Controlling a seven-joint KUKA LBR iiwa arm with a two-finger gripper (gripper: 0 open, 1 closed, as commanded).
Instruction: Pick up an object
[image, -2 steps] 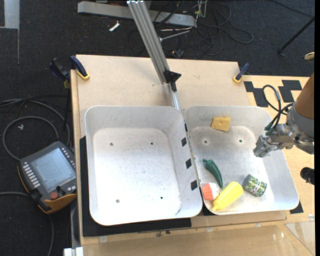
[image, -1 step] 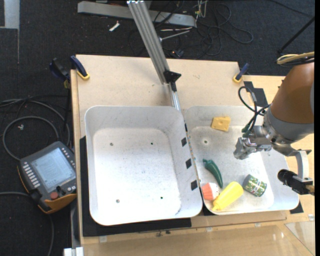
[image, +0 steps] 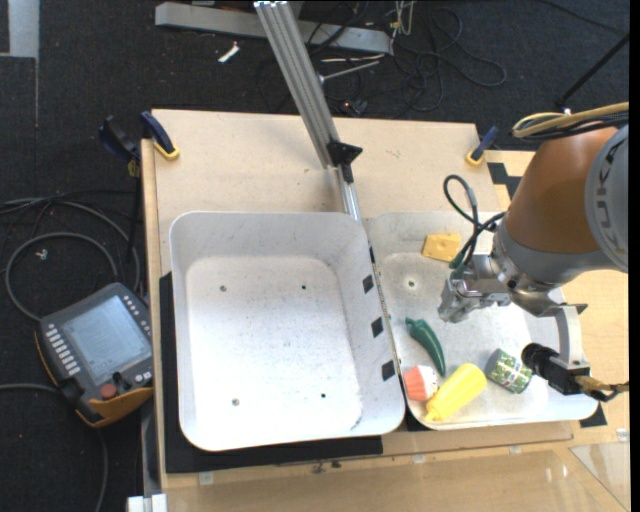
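From above, the pale wooden worktop (image: 260, 165) carries two shallow white plastic bins side by side. The left bin (image: 190, 250) has a speckled floor. The right bin (image: 395, 232) holds the loose things. A flat yellow wedge like a slice of cheese (image: 441, 246) lies near its far edge. A dark green curved piece shaped like a pepper or bean pod (image: 427, 343) lies near the middle of the floor. At the near edge, a small red-and-white rounded toy (image: 419, 380) touches a bright yellow, corn-shaped plastic piece (image: 457, 391). Just to the right of those lies a small green-labelled can (image: 509, 370) on its side.

The grey arm with its orange band (image: 560, 180) reaches in from the right, and its metal gripper (image: 458, 300) hangs over the right bin, between the yellow wedge and the green pod, close to the bin floor. Nothing can be seen between its fingers, and whether they are spread or closed cannot be told from this angle.

On the dark floor to the left lies a grey control pendant with orange trim (image: 95, 345).
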